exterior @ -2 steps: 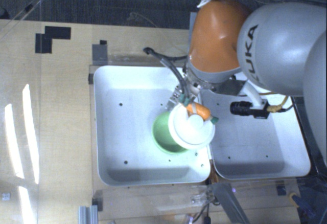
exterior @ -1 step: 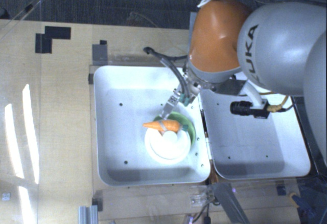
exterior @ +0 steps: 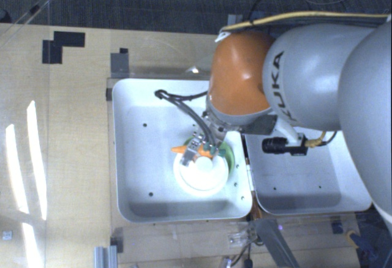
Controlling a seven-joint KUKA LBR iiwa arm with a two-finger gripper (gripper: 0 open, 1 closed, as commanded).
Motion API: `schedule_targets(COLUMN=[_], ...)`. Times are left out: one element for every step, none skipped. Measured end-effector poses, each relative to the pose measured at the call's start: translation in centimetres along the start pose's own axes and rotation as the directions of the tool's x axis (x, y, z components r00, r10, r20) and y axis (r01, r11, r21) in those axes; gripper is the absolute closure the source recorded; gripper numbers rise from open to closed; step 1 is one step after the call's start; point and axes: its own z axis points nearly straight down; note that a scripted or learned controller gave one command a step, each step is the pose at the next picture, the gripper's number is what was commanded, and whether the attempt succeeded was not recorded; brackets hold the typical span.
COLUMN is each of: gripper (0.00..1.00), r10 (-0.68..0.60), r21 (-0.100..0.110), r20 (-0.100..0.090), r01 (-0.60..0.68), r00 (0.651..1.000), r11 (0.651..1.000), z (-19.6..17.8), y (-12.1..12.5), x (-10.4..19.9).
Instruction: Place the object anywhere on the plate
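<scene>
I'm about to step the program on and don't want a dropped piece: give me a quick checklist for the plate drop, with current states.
1. Round white plate lies in the left shallow white bin: ok.
2. Two-finger gripper is above the plate's upper rim: ok.
3. Small orange object shows at the gripper, at the plate's upper-left edge: ok.
4. Object truly held between the jaws: cannot tell.
5. Green piece beside the plate's right rim, its contact with the plate: cannot tell.
</scene>
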Motion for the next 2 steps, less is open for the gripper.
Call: schedule_targets(gripper=[1.00,1.00], r10=[0.003,-0.087], r21=[-0.007,0.000], r20=[0.005,0.004], r01=[-0.003,0.087], r00=[1.000,0.996], r11=[1.000,0.996], z=[-1.2,-1.7], y=[0.2,-9.5], x=[-0.2,-2.5])
